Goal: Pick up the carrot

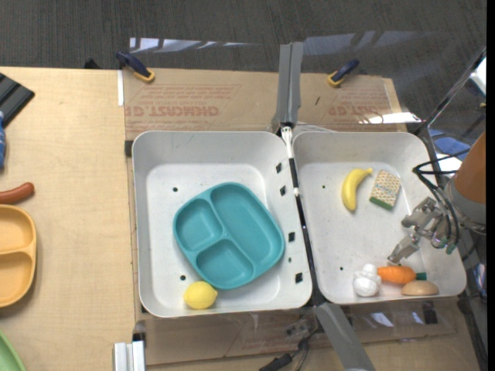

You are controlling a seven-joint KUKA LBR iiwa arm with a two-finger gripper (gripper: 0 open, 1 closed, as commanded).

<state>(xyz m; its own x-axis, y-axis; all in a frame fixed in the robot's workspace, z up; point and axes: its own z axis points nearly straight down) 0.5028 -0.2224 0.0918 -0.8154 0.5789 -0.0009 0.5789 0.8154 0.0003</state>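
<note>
Carrot at the near edge of the right bin, crowded by two neighbours.

Left of the carrot, across the divider: one teal tray and one lemon. Touching its left end, one white lump; up-left, one banana and one sponge. The carrot lies left-right, green tip pointing right, a tan piece against it. The gripper hovers just above it; whether its claw is spread or pressed together I cannot tell.
</note>
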